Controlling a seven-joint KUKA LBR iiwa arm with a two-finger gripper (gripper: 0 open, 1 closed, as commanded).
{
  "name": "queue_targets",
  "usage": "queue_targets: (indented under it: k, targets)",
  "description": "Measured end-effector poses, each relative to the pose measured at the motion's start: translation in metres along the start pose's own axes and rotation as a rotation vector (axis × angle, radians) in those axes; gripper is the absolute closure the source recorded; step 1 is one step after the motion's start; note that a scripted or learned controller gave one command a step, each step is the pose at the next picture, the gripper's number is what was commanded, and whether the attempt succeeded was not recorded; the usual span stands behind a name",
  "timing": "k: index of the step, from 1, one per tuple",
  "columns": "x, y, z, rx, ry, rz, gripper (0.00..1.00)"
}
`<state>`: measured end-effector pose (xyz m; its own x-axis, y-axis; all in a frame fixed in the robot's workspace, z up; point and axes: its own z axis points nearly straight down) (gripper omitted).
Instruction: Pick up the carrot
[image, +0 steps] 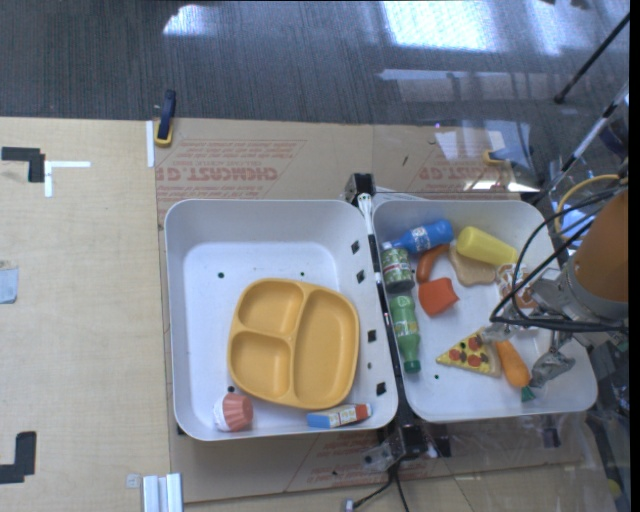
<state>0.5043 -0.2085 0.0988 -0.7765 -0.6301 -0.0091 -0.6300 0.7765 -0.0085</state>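
The carrot, orange with a green tip, lies near the front right corner of the right bin, just right of a pizza slice. My gripper hangs low over the carrot, coming in from the right under the arm's orange band. Its fingers look spread, one beyond the carrot and the other to the carrot's right. The carrot rests on the bin floor and is not lifted.
The right bin also holds a green bottle, a blue bottle, a yellow item, a red-orange block and a tan piece. The left bin holds a yellow divided plate, a pink cupcake and a small tube.
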Motion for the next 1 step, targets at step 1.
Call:
queue_targets:
  k: [1]
  targets:
    - [-0.0065, -0.0014, -0.0121, 0.012, -0.016, -0.005, 1.0]
